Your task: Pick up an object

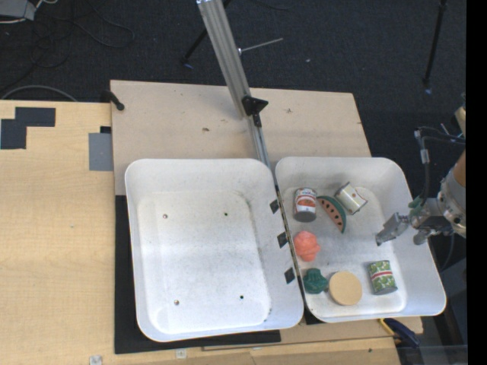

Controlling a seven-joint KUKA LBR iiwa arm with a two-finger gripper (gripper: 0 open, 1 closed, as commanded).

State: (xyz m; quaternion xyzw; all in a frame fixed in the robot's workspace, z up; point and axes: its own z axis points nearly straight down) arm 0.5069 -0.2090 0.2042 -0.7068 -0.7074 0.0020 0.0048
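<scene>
The right bin [396,175] holds several small objects. A can with a red label [305,203] stands near its left wall, beside a watermelon slice toy [333,212] and a small silver-white cup [351,197]. Lower down lie a pink-orange ball [306,245], a dark green lump [315,281], a tan round disc [345,287] and a green can [382,277]. My gripper [405,233] hangs over the bin's right side, above the green can, open with nothing between its fingers [389,230].
The left bin [152,181] sits beside the right one, with black clips along the shared wall. A slanted metal rail [232,63] rises behind the bins. Wooden bench surface extends to the left.
</scene>
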